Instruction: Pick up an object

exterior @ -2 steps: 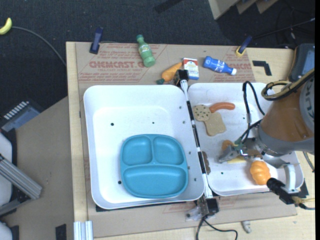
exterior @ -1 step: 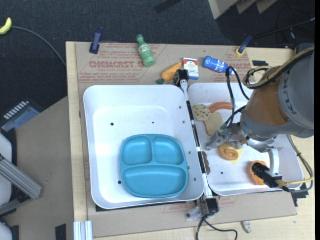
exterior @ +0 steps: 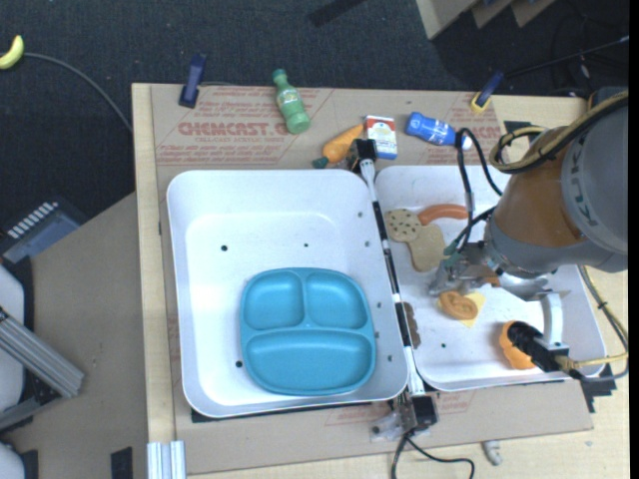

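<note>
Right now I see the arm [exterior: 559,203] reaching in from the right, low over the right bin [exterior: 559,367], with the gripper [exterior: 456,279] down among the small items there. I cannot tell from this angle whether it is released, clenched or grasping anything; the wrist hides the tips. Just below and touching or nearly touching the gripper lies a round orange-yellow pastry [exterior: 461,305]. Up and left of it I note a tan cookie with dark dots [exterior: 402,225], a paler tan piece [exterior: 427,248] beside that, and a thin orange-red strip [exterior: 442,211] near the bin's top wall. An orange object [exterior: 517,345] sits at the lower right of the same bin, with a black part touching it. The left bin [exterior: 200,218] holds a blue divided plate [exterior: 307,329], lying flat toward its lower half. On the cardboard behind the bins I note a green bottle [exterior: 292,103], a blue can [exterior: 431,128] on its side, a small red-and-white carton [exterior: 380,136] and an orange toy [exterior: 344,144] next to it.
</note>
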Available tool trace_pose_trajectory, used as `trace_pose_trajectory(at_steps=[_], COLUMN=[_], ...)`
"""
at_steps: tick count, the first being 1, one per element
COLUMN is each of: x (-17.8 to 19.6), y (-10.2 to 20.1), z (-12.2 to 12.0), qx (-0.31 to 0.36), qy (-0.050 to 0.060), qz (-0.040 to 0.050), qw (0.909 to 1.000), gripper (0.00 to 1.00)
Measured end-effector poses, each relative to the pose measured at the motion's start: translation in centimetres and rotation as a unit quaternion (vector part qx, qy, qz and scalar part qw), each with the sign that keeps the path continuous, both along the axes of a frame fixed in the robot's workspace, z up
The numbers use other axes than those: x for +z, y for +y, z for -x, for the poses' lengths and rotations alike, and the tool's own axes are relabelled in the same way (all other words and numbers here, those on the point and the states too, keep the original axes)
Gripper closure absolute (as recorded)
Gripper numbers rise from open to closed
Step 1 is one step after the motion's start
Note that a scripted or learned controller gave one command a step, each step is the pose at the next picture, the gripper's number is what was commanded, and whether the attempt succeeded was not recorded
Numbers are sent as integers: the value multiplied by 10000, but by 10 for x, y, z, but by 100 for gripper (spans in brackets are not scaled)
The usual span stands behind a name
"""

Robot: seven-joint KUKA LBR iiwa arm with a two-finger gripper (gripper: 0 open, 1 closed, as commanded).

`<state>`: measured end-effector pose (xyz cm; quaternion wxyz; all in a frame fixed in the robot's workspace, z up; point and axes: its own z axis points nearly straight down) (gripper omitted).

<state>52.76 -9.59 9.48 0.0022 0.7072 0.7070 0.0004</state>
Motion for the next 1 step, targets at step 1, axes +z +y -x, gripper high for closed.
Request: trace_pose_trajectory(at_steps=[1], x=[91], y=[62], z=[-29], qx=[14], qy=[2], qz=[-18], qw=[10000], gripper=[100])
